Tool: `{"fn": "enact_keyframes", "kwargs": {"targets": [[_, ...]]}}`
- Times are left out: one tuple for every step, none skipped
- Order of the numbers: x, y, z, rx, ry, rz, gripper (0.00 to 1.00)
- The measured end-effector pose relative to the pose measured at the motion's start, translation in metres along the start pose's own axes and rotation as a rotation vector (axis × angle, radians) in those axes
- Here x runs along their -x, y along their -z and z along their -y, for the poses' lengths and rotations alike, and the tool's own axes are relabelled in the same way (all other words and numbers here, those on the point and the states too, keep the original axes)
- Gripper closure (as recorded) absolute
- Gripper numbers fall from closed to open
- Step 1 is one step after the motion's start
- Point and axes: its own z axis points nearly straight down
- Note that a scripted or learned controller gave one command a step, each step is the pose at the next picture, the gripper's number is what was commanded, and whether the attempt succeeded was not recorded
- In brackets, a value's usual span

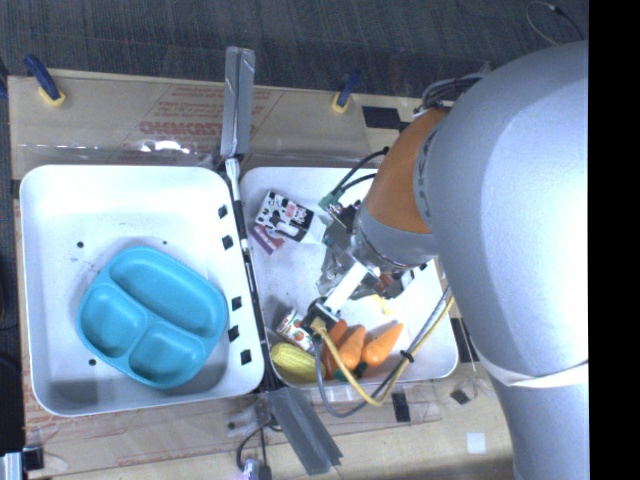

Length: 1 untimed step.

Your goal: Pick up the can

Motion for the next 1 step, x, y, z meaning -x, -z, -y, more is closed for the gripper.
{"fn": "enact_keyframes", "kwargs": {"targets": [[-0.0842,0.1224,-0.0166,0.001,0.077,0.0,1.0]]}}
